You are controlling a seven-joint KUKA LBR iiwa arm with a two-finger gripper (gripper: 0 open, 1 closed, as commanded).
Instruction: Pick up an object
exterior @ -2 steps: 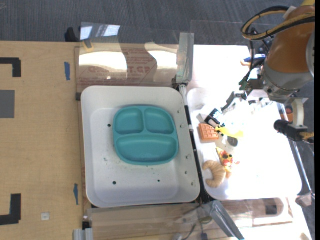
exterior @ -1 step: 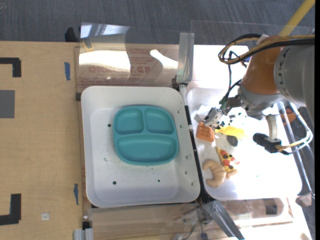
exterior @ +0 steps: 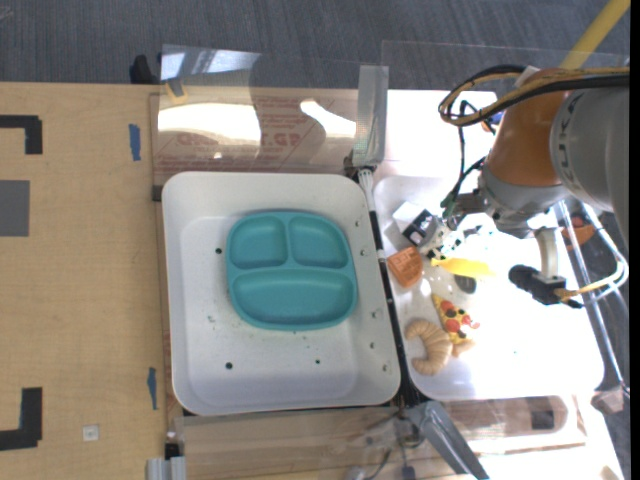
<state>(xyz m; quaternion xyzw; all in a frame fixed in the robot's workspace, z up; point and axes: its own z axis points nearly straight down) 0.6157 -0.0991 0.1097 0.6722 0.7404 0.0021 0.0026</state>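
Observation:
The grey arm with its orange band [exterior: 530, 138] reaches into the right bin [exterior: 530, 368] from the right. My gripper [exterior: 421, 229] hangs low at that bin's left side, just above and beside an orange block [exterior: 405, 266]. A yellow banana-like piece [exterior: 466, 265] lies right of the block. Nearer the front are a small red and yellow toy [exterior: 459, 319] and a tan croissant [exterior: 432, 344]. Nothing is visibly held.
The left bin [exterior: 190, 348] holds a teal divided plate [exterior: 291, 268]. A ridge [exterior: 385, 298] separates the two bins. A clear plastic panel [exterior: 255, 128] stands behind the left bin. Cables [exterior: 470, 103] loop off the arm, and a black part [exterior: 540, 283] sits by its right side.

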